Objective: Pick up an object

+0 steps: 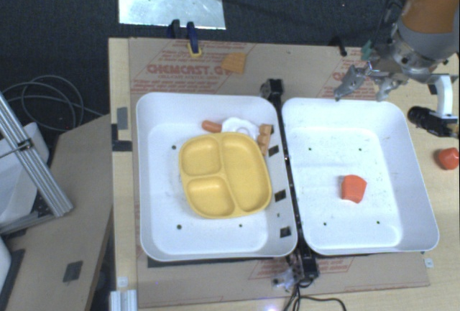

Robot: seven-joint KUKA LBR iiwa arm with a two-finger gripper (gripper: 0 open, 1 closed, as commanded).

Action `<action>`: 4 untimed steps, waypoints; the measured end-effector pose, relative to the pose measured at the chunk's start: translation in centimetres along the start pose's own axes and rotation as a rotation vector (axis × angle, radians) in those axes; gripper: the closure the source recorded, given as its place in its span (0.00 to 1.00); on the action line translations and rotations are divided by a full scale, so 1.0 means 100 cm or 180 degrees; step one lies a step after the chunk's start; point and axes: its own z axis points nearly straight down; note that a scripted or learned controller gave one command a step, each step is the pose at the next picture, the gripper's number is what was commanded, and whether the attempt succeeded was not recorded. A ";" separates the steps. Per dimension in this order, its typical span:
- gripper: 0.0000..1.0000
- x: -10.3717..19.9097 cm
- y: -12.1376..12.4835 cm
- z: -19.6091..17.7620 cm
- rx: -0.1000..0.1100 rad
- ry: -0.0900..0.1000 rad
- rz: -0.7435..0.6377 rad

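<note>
Lying nearest in the right shallow white plastic bin (413, 180), a small orange block (353, 188), beside it in the left white bin (154, 180) a yellow three-part plastic tray (223, 176), farther back the grey two-finger gripper (368, 84) hung spread and empty above the right bin's far edge.

Objects lying in both white bins

An orange block (353, 188) is sitting alone in the right bin; a yellow divided tray (223, 175) is lying flat in the left.
</note>
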 end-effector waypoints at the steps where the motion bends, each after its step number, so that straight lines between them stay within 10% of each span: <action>1: 0.00 -0.032 -0.044 0.093 0.0031 0.0002 0.0019; 2: 0.00 -0.053 -0.099 0.122 0.0017 0.0003 0.0015; 3: 0.00 -0.071 -0.103 0.204 0.0011 0.0001 0.0012; 4: 1.00 -0.070 -0.101 0.189 -0.0005 -0.0001 0.0010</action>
